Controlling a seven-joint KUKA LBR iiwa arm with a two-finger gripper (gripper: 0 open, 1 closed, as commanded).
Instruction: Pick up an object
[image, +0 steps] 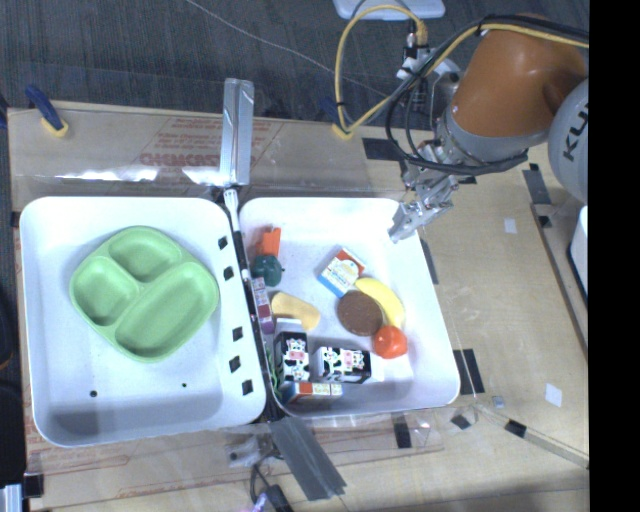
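Observation:
My gripper (412, 217) hangs over the far right edge of the right bin (320, 215), with nothing between its fingers. Below it and to the left lie a small carton (340, 271), a banana (384, 299), a brown disc (359, 313) and a tomato (391, 342). Along the bin's left side I see an orange carrot (269, 241), a dark green piece (266, 267) and a pale yellow wedge (296, 310). Two cow-print cartons (320, 362) sit near the front wall.
The left bin (50, 400) holds a green divided plate (145, 290). A metal bar (237, 130) stands behind the divider between the bins. Cables (345, 80) loop behind the arm's orange band (510, 75). Bare bench (510, 300) lies right of the bins.

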